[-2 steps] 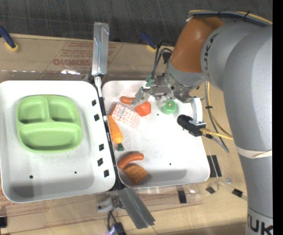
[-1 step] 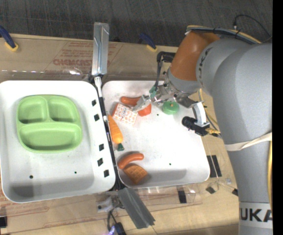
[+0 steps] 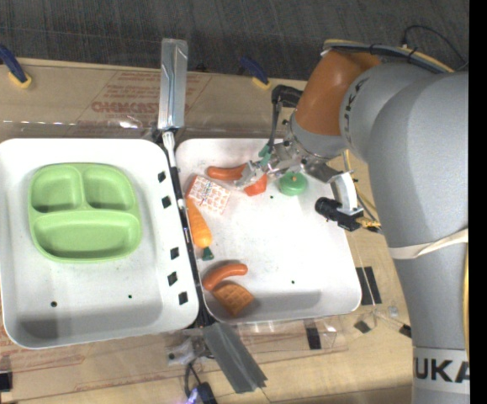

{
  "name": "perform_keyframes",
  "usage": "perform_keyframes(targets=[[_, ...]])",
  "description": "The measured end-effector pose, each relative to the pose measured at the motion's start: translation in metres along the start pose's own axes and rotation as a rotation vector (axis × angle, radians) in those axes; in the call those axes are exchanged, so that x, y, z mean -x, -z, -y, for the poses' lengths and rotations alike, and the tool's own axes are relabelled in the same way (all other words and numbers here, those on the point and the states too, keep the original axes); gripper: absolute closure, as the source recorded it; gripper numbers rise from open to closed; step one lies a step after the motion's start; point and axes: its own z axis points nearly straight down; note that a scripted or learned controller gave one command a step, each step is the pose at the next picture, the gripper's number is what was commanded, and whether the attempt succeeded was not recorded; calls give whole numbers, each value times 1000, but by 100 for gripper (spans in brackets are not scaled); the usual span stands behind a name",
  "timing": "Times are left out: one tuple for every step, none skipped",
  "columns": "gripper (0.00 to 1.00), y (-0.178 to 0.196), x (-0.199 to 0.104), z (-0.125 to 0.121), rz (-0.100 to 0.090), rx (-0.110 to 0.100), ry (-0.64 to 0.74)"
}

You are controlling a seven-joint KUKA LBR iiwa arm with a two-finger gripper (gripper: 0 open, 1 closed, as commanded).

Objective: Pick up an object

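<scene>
The jaws, state unclear, touch a small red piece beside a sausage.

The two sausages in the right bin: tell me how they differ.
The upper sausage lies at the far side of the right bin, next to the end effector; the lower sausage lies near the front, touching a brown bread-like piece. The upper one looks straighter, the lower one curved. Both are orange-red and lie flat.
</scene>
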Motion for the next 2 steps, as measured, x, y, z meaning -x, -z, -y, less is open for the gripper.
perform_keyframes(targets=[[100,102,-73,-26,-1,-7,-55],[100,159,-15,37,0,-9,-78]])
